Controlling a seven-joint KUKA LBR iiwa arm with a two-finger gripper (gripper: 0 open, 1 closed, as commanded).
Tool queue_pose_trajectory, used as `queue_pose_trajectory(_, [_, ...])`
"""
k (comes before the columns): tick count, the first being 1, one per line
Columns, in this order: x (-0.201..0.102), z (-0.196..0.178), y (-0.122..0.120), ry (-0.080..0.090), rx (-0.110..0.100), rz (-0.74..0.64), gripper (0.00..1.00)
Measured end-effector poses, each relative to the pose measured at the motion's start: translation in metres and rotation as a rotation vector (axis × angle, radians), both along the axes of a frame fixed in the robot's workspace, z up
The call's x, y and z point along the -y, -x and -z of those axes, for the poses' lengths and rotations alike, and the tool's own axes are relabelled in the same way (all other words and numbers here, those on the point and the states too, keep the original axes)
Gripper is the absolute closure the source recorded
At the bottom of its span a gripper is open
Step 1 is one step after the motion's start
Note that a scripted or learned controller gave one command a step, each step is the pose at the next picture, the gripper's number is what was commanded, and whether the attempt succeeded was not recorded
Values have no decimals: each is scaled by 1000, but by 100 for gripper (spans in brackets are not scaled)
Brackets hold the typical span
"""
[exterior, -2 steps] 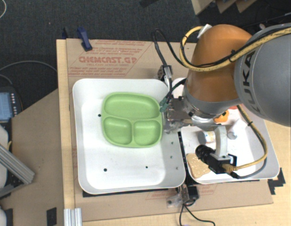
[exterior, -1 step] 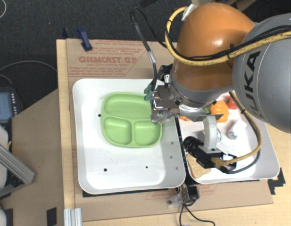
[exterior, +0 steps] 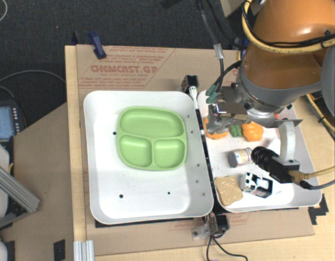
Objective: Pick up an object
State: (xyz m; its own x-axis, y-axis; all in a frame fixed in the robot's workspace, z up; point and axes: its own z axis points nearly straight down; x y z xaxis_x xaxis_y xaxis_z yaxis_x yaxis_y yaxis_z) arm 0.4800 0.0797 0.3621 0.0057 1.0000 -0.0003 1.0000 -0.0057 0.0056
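Since the task names no particular object, the one nearest the gripper is the likely target, and the scene sorts like this:

- The arm (exterior: 286, 42) reaches in from the right and hangs over the far end of the right bin (exterior: 305, 197), hiding much of that bin's floor.
- The left bin (exterior: 96, 145) holds a green divided plate (exterior: 152, 137), lying flat and well apart from the gripper.
- The gripper (exterior: 217, 121) hangs over the right bin's far left corner, just beside the wall shared with the left bin. Whether it is spread or closed I cannot tell, as the wrist blocks the view from above.
- A tan slice (exterior: 228, 189) (bread or a sponge, hard to say) lies at the near left of the right bin, well apart from the gripper.
- An orange piece (exterior: 216, 134) lies right under the gripper's tip, its long axis running roughly across the bin. It is the closest candidate, though I cannot tell whether anything touches it.
- A second orange object (exterior: 253, 130) and a small green piece (exterior: 235, 129) lie just to the right of the first.
- A small jar (exterior: 239, 156) lies on its side nearer the camera, between the orange items and the tan slice.
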Motion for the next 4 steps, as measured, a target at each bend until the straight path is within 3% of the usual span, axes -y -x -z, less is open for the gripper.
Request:
queue_pose_trajectory(1, [-100, 9, -6, -4, -4, -16, 100])
queue_pose_trajectory(2, [-94, -2, -7, -1, -1, -7, 100])
queue_pose_trajectory(3, [1, 132, 3, 6, -22, 7, 100])
queue_pose_trajectory(4, [-33, -46, -1, -7, 14, -11, 100])
